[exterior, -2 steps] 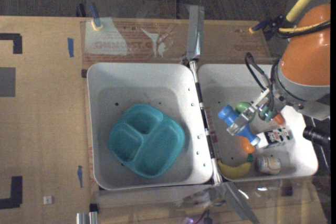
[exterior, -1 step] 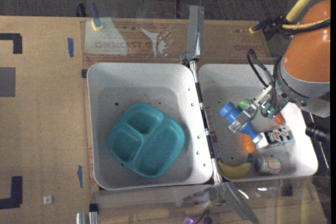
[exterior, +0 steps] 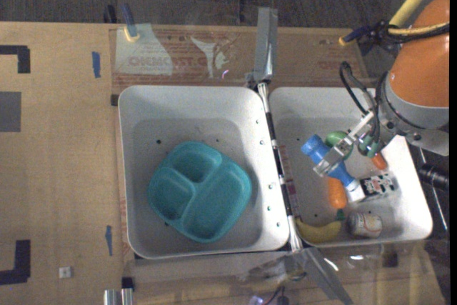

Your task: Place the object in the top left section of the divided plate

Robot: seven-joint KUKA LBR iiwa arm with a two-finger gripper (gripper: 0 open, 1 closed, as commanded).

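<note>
- Two white bins (exterior: 136, 111) on the table.
- Teal divided plate (exterior: 200, 191) in left bin, tilted.
- Blue bottle (exterior: 314, 148) in right bin, beside the claw (exterior: 335, 153); likely light, rigid, slick plastic, best gripped across its body.
- Cannot tell whether claw spread or pinching.
- Nearby: carrot (exterior: 336, 193), banana (exterior: 319, 229), can (exterior: 365, 224).

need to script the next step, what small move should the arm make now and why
Probably lower the gripper onto the blue bottle just beneath it in the right bin. The teal divided plate sits in the left bin with its sections bare, so nothing has been carried over yet.
</note>
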